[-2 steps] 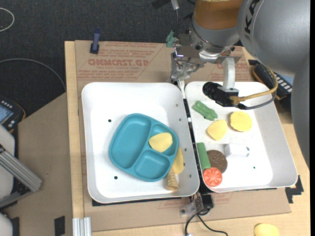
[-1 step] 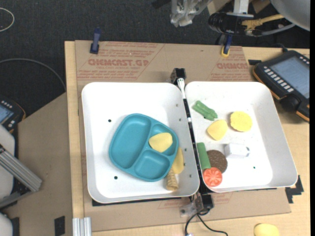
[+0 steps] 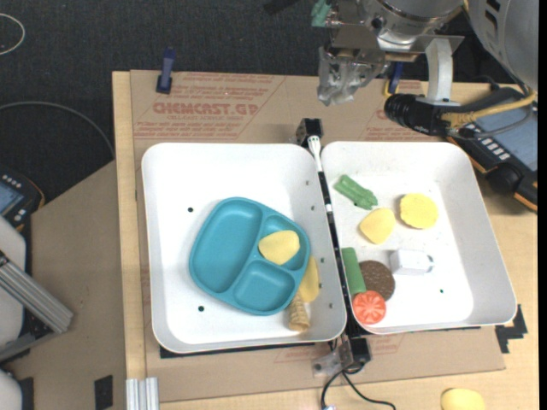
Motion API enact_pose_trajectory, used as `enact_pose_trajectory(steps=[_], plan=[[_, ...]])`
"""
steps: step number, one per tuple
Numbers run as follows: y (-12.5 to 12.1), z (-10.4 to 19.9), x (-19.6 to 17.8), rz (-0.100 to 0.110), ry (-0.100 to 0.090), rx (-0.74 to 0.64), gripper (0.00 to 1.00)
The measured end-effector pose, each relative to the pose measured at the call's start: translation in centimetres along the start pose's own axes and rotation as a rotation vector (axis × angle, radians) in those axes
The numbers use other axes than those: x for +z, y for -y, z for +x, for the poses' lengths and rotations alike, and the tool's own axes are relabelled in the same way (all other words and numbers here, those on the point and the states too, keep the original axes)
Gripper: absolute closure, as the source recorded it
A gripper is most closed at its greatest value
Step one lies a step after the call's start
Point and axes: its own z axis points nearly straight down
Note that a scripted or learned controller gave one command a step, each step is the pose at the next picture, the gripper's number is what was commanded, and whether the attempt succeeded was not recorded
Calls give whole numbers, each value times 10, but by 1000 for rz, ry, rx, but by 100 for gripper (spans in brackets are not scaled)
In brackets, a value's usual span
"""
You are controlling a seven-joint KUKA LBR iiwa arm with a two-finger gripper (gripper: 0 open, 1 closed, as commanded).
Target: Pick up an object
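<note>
- The worktop (image 3: 81, 220) is pale tan, and a brown board (image 3: 248, 109) with red lettering lies flat on it.
- Two shallow white bins sit side by side on the board, inner rims touching: one at the view's left (image 3: 171, 186), one at its right (image 3: 457, 259).
- A black clip (image 3: 309, 130) sits at the far end of their seam.
- A small blue clip (image 3: 166, 70) sits at the board's far left corner.
- A yellow rounded thing (image 3: 461, 398) lies at the near right, apart from the bins.

place: robot lab | signs: arm (image 3: 412, 2), cardboard bench (image 3: 214, 101), left white bin (image 3: 169, 186)
</note>
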Motion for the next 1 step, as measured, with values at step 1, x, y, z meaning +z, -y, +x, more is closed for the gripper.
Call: enact_pose_trajectory(steps=[1], plan=[[47,-63,67,3,0,4,100]])
